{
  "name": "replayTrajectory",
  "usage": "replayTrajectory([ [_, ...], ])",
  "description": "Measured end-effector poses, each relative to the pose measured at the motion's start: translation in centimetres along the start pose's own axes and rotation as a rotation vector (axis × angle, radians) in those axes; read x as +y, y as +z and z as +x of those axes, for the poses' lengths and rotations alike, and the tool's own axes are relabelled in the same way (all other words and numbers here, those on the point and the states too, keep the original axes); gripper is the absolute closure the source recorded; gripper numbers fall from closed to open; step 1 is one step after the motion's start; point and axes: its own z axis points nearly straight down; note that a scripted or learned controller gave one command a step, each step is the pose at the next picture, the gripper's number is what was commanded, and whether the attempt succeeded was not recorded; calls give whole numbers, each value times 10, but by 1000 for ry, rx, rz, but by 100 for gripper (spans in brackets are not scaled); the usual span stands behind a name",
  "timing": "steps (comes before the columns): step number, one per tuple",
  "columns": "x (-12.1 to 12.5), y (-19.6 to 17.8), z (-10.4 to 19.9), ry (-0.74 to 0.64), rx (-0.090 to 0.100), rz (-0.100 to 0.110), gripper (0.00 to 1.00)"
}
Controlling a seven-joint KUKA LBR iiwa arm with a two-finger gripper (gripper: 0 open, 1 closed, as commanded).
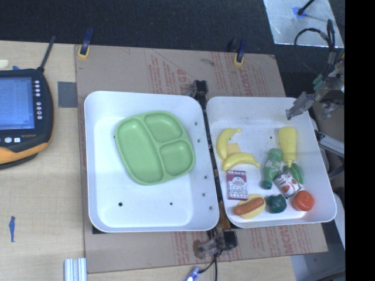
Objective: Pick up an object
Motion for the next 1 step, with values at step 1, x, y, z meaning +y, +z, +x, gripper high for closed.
replayTrajectory([
  [1,-19,164,-6,0,0,2,0],
])
